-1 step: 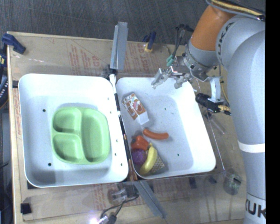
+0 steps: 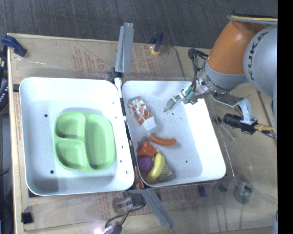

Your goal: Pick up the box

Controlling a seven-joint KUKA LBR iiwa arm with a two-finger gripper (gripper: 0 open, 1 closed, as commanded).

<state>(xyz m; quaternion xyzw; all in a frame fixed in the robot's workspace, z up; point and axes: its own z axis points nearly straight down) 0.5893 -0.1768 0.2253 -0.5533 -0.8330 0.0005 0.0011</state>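
The box [image 2: 141, 112] is a small white carton with a red and brown picture, lying flat near the left wall of the right bin [image 2: 210, 150]. My gripper [image 2: 172, 104] hangs over the upper middle of that bin, to the right of the box and apart from it. Its two thin fingers point down-left with a small gap between them and nothing in it. The grey arm with its orange band reaches in from the upper right.
A hot dog [image 2: 163, 140] lies below the box. A red pepper [image 2: 146, 149], purple grapes [image 2: 145, 164] and a banana [image 2: 157, 166] crowd the right bin's lower left corner. The left bin [image 2: 34, 96] holds a green divided plate [image 2: 85, 141].
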